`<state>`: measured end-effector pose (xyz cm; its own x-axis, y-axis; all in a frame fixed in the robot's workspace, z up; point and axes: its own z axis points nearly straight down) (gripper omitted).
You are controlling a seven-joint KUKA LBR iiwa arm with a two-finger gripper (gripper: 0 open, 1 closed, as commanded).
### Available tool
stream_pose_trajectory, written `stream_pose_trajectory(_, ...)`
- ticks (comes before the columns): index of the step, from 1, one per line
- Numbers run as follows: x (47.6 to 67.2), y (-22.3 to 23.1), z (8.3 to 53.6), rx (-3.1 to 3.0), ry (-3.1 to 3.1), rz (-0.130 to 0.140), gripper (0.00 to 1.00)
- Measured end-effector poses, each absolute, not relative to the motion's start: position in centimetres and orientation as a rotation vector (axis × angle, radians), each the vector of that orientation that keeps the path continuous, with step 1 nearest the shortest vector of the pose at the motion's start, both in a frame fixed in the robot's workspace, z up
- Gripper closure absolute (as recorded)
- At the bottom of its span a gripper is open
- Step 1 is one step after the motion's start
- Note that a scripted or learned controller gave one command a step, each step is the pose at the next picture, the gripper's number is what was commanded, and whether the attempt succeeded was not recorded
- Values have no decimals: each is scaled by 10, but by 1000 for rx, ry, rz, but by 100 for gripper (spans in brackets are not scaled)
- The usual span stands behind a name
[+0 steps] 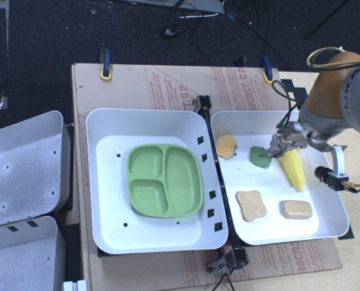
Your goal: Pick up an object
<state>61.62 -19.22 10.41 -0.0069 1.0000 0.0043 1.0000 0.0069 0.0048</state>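
Hovering low in the right bin, the end effector (277, 149) sits between the green toy (260, 157) and the corn cob (294, 168); its grip state I cannot tell.

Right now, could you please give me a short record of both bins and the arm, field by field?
left bin: holds a green divided plate
right bin: holds a waffle, a green toy, a corn cob, a slice of toast and a bread roll
gripper: low in the right bin, between the green toy and the corn cob
grasp: cannot tell
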Motion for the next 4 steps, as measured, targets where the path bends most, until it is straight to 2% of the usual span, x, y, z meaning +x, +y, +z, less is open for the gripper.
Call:
stream_pose_trajectory(2,615,-200,205,2214,2218,5,100)
stream_pose_trajectory(3,618,-152,218,2212,2228,5,100)
stream_pose_trajectory(4,631,-94,217,2212,2231,5,100)
